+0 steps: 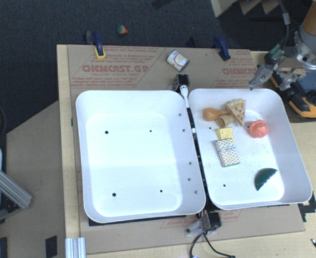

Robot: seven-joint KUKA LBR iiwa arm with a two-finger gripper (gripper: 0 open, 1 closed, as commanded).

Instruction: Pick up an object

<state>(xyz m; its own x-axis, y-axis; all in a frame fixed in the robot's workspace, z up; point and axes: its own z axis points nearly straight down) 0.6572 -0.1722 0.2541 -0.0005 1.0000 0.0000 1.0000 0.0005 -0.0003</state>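
Observation:
The right white bin (pixel 292 144) holds several small objects: an orange-brown piece (pixel 214 113), a tan wedge (pixel 236 109), a red ball (pixel 258 128), a yellow block (pixel 224 133), a patterned box (pixel 228 152) and a dark green piece (pixel 265 178). My gripper (pixel 272 78) hangs above the bin's far right corner, over the bench just beyond the rim. It is open, with nothing between its fingers. The red ball and the tan wedge lie nearest to it, a short way in front and to the left.
The left white bin (pixel 88 144) sits beside the right one, their rims touching along the middle. A small white box (pixel 177 60) lies on the bench behind the bins. Blue clamps (pixel 99 44) (pixel 221 47) grip the bench's far edge.

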